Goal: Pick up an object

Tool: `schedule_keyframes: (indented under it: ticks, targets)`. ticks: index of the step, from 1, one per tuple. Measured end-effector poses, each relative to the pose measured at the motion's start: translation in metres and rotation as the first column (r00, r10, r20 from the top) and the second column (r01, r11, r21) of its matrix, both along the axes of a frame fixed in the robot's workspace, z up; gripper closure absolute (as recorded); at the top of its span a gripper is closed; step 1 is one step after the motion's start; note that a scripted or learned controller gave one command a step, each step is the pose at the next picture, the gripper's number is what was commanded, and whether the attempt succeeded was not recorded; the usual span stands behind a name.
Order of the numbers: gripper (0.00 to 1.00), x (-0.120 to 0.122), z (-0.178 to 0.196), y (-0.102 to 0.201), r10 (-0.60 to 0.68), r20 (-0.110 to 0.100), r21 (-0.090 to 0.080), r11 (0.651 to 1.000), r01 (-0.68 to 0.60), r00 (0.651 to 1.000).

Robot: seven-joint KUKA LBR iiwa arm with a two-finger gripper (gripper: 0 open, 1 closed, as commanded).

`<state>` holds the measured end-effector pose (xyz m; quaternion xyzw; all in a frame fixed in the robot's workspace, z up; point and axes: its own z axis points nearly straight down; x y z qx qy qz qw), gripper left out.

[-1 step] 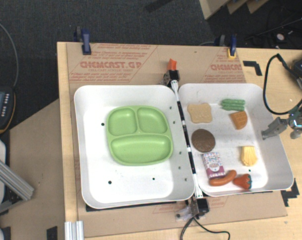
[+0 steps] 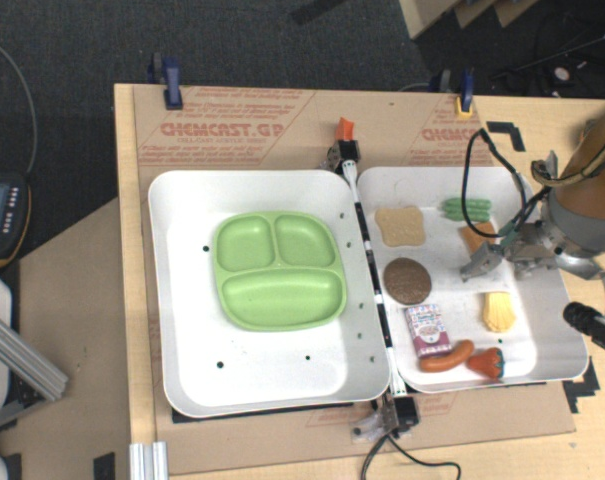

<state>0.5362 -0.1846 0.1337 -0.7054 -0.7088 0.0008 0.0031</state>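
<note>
The right bin holds several toy foods. There is a tan toast slice, a green bean pod, a brown round patty and a yellow piece. Nearer the front lie a pink box, a sausage and a red piece. My gripper hangs low over the bin's middle right. It sits just right of the patty and above the yellow piece. A small orange piece lies right beside its upper side, partly hidden by it. Nothing is visibly lifted.
The left bin holds a green divided plate. A black cable loops from the arm over the right bin's back. Blue clamps and an orange clamp stand along the bench's back edge.
</note>
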Motion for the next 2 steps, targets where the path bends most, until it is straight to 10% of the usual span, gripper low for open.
schedule_keyframes:
  ticks: [1,2]
  targets:
    - [0.00,0.091,-0.016,-0.040,-0.001,0.014,-0.008,1.000,0.001,1.000]
    - [0.00,0.073,-0.051,-0.013,-0.002,0.001,-0.001,1.000,0.002,1.000]
